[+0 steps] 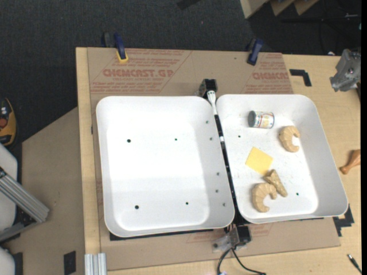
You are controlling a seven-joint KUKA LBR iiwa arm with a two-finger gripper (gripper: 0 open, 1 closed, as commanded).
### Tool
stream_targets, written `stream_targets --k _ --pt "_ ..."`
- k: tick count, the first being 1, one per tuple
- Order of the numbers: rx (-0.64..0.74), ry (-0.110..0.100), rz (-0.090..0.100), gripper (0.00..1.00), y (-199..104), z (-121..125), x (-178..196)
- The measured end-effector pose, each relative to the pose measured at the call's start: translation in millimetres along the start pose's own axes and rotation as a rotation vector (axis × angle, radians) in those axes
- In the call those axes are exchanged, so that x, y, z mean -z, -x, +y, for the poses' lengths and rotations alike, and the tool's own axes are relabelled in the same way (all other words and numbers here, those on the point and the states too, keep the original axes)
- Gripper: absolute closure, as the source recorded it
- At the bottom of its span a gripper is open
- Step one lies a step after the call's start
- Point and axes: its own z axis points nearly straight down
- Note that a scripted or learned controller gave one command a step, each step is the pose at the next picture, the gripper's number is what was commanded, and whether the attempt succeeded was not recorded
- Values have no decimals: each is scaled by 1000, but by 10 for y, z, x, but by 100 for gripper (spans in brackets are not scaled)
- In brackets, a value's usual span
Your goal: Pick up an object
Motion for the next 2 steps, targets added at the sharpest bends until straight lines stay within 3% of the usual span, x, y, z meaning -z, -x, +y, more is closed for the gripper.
stream_targets --k 1,2 --pt "1 -37 2 100 -499 -48 -1623" --pt "3 -28 2 100 -1166 -50 -2224"
